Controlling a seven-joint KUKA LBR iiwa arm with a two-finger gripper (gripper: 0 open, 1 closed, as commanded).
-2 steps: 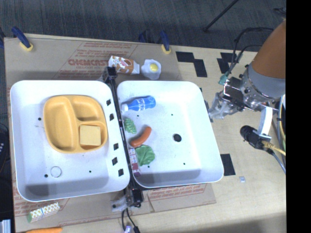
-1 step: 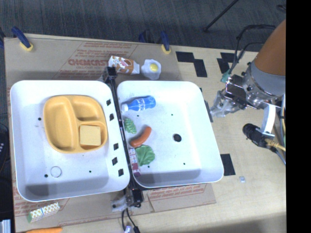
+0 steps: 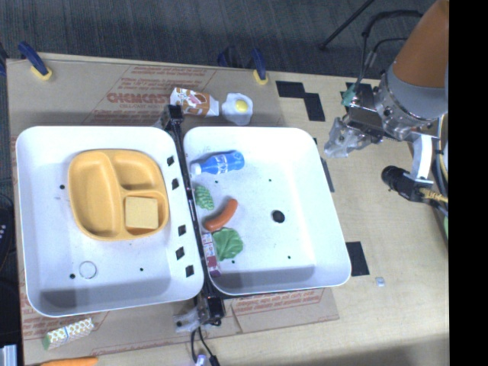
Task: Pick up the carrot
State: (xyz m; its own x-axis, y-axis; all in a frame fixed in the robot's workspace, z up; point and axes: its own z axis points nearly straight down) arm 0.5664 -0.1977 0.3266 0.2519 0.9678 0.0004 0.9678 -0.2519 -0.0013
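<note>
1. The end effector (image 3: 341, 145) hangs at the right of the frame, beyond the right bin's upper right corner and over the bare table (image 3: 381, 235); whether it is wide or narrow cannot be told from this slant.
2. Above it, the grey wrist and orange band of the arm (image 3: 415, 67) enter from the upper right corner of the frame.
3. The carrot (image 3: 221, 214), a short orange-red piece lying at a slant, rests on the floor of the right bin (image 3: 305, 242), in its left half and well apart from the end effector.
4. Just to the upper left of the carrot lies a green leafy piece (image 3: 203, 197); just below it lies a second green leaf (image 3: 228, 242).
5. A blue bottle (image 3: 219, 163) lies on its side near the right bin's upper left corner.
6. The left bin (image 3: 46, 265) holds a yellow divided tray (image 3: 99, 181), with a tan block (image 3: 142, 212) in the tray's lower right compartment.
7. On the cardboard sheet above the bins, near the frame's upper centre, sit a small brown-and-white carton (image 3: 191, 101) and a white and yellow item (image 3: 238, 107), side by side.
</note>
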